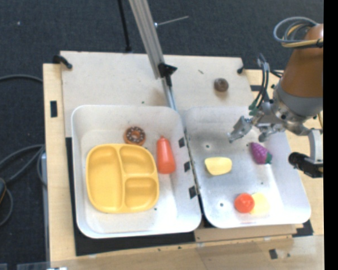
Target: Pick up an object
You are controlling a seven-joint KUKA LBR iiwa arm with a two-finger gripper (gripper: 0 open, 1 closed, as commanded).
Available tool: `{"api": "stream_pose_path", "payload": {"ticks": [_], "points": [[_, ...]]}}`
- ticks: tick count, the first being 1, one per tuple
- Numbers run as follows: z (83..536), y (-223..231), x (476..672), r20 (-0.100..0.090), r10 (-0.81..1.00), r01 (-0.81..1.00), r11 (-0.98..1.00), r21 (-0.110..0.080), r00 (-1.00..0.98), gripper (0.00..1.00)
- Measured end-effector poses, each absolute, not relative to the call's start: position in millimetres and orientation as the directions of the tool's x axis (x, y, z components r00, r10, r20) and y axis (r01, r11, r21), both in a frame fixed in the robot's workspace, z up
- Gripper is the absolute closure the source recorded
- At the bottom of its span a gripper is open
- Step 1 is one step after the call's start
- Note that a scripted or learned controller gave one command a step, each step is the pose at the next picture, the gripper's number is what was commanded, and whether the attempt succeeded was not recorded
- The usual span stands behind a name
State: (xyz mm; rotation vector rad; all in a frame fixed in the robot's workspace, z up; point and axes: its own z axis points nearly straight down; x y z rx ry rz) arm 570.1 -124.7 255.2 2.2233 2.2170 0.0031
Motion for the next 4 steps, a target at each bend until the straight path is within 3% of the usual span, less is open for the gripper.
{"api": "stream_pose_path", "payload": {"ticks": [1, 2, 4], "points": [[129, -141, 531.6, 0.0, 1.0, 1.0, -0.002, -0.007, 0.002, 0.0], [99, -94, 500.5, 0.001, 1.0, 1.0, 0.003, -0.002, -0.003, 0.0], [101, -96, 490.5, 0.001, 1.0, 1.0, -0.002, 0.003, 0.002, 0.0]]}}
